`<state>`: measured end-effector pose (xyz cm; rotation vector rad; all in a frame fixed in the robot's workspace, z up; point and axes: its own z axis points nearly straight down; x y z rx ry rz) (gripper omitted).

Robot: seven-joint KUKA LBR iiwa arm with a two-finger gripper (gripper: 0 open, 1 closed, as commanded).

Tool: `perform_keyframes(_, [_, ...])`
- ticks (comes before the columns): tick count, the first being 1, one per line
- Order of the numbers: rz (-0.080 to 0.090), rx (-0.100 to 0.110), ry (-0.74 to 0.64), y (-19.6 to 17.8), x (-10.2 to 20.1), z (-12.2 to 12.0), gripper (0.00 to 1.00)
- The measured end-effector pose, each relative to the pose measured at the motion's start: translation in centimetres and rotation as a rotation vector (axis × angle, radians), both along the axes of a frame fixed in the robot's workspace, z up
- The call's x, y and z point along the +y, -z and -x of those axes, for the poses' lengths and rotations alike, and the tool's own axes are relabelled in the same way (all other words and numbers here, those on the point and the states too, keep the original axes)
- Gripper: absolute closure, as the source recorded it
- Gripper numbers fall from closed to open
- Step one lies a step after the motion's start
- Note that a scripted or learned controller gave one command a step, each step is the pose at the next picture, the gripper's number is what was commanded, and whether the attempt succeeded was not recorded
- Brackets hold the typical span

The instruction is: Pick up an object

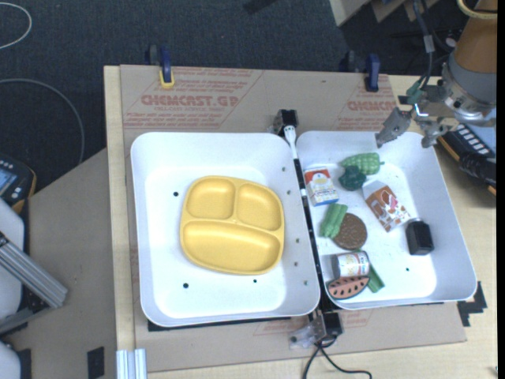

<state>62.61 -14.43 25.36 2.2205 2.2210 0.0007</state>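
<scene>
My gripper (409,131) hangs over the far edge of the right bin (442,212), open, with nothing between its two grey fingers (390,129). Below it in the bin lie a green bumpy toy (362,163) on a dark teal piece (352,179), a small red and white carton (319,185), a red and white packet (386,206), a black block (419,237), a green pod (333,220), a brown round cookie (351,231), a tin can (350,264) and a watermelon slice (348,288).
The left bin (158,212) holds a yellow divided plate (232,224). A black divider clip (287,121) sits between the bins at the far edge. Blue clamps (165,63) hold the cardboard base at the back.
</scene>
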Motion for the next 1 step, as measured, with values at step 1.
perform_keyframes(1, [0.000,0.000,0.000,0.00,0.00,0.00,0.00])
